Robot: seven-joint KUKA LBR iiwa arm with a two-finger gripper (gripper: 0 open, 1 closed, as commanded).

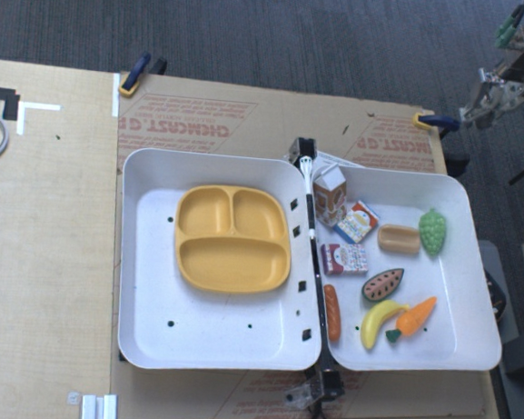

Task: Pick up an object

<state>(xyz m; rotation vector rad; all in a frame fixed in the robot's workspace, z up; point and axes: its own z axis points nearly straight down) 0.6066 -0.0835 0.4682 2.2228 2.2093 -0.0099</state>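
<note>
Starting nearest us, the banana (375, 324) and carrot (414, 316) touch in the right bin (476, 268), so we judge a grab could catch both or slip; farther back, packets crowd the milk carton (329, 193). Whether the claw (500, 88), at far right off the desk (37, 276), is parted, we cannot tell.

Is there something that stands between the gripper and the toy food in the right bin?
Nothing visible does. The gripper hangs at the upper right, outside the right bin, over the floor. The banana, carrot, watermelon slice and bread roll lie uncovered, open from above. They lie close together, so neighbours may crowd a grasp.
</note>
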